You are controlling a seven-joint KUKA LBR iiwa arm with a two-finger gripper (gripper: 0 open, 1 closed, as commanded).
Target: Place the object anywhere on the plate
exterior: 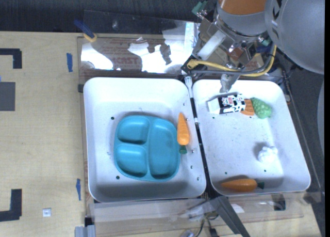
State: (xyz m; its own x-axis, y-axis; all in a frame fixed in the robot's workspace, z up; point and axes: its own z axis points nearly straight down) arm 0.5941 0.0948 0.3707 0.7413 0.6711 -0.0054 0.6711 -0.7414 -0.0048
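Claw [226,83]: hangs over the back edge of the right bin [294,132], under the grey arm [301,14] with its orange band; how its tips stand cannot be told at this scale. Nothing shows between them.

Small black-and-white toy [227,104]: just in front of the claw, lying on the floor of the right bin, not touching the claw.

Green-and-orange toy [258,108]: just to the camera's right of the black-and-white toy, touching or nearly touching it.

Carrot [183,130]: in front of the claw and to the camera's left, across the divider, in the left bin [98,127]. It lies just beside the right edge of the plate, on or against its rim; which one cannot be told. Its long axis runs front to back, the thick orange body toward the back and the dark green stub toward the front.

Blue plate [146,147]: three compartments, on the floor of the left bin, further left of the claw.

White crumpled object [267,153]: well in front of the claw, toward the right wall of the right bin.

Second orange toy [239,184]: farthest from the claw, along the front wall of the right bin, long axis left to right.

Table [38,127]: light wood, left of both bins.
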